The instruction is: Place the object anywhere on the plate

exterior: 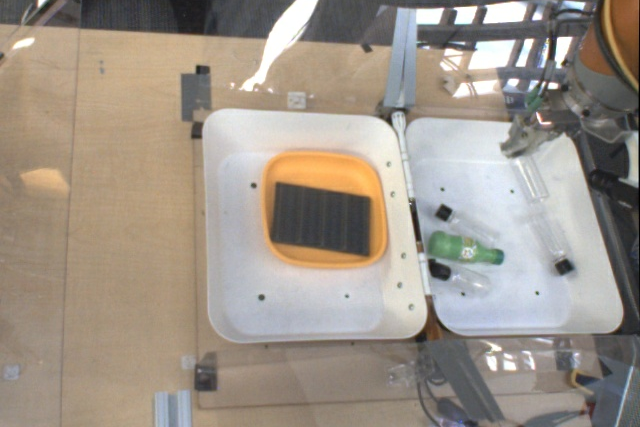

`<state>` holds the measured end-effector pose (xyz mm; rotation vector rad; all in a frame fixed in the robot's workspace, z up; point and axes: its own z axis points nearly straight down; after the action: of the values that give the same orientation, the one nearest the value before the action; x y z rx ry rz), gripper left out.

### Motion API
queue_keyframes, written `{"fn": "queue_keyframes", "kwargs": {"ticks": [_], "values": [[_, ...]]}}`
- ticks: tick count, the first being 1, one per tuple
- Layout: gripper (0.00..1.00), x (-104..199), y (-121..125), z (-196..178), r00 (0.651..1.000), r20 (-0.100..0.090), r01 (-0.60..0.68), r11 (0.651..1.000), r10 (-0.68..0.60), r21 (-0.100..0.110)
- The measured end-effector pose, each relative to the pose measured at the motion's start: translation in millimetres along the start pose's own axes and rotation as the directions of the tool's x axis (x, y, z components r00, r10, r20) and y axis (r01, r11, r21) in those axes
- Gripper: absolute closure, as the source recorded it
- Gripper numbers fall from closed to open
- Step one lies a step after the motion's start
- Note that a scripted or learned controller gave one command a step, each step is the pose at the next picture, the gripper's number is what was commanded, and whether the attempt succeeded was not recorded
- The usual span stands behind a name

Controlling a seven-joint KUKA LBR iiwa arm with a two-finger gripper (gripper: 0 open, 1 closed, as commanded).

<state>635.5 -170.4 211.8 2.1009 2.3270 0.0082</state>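
Observation:
An orange plate [282, 250] lies in the left bin [235, 295], and a dark ridged rectangular piece [322, 218] rests flat on it. In the right bin [590, 305], a green bottle [463, 250] with a pale label lies on its side near the left wall. My gripper [522, 137] hangs over the right bin's far edge, well up and right of the green bottle and far from the plate. Nothing can be seen held under it.
Clear plastic bottles with black caps lie in the right bin: one [553, 240] at the right, one [460, 281] just below the green bottle, and a small black cap [443, 212] above it. A raised divider [408, 215] separates the bins.

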Motion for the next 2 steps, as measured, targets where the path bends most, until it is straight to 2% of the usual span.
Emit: {"fn": "queue_keyframes", "kwargs": {"ticks": [1,2], "values": [[1.00,90.5,0.0,11.0,0.984,-0.001,0.180,0.984,-0.180,0.002],[1.00,147.5,-40.9,26.1,0.959,-0.002,0.282,0.959,-0.282,0.002]]}}
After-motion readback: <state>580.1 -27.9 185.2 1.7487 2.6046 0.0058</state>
